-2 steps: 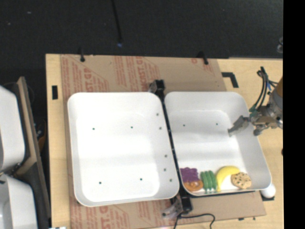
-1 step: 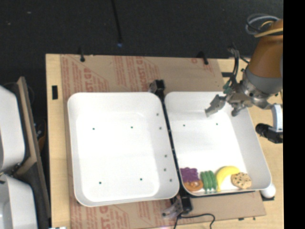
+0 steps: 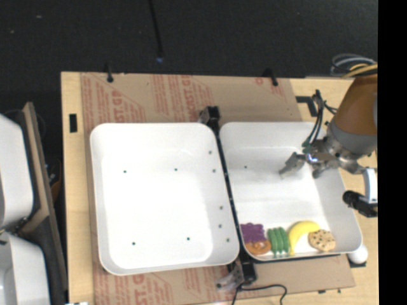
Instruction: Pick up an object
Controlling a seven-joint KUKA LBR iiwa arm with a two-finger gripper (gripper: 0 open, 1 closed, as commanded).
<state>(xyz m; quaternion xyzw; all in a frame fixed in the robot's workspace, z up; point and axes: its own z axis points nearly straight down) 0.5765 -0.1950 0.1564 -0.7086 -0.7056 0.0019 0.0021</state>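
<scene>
You have five small objects to choose from, all lying well below the gripper (image 3: 304, 164) in the picture, lined up along the near wall of the same bin it hangs over. Furthest left of it lies a purple grape cluster (image 3: 253, 233), resting right against an orange-brown round piece (image 3: 257, 247). Next comes a green ribbed vegetable (image 3: 279, 241), set lengthwise toward the wall. A yellow banana-like piece (image 3: 303, 230) curves almost directly beneath the claw, and a speckled tan cookie (image 3: 322, 239) touches its right side.
</scene>
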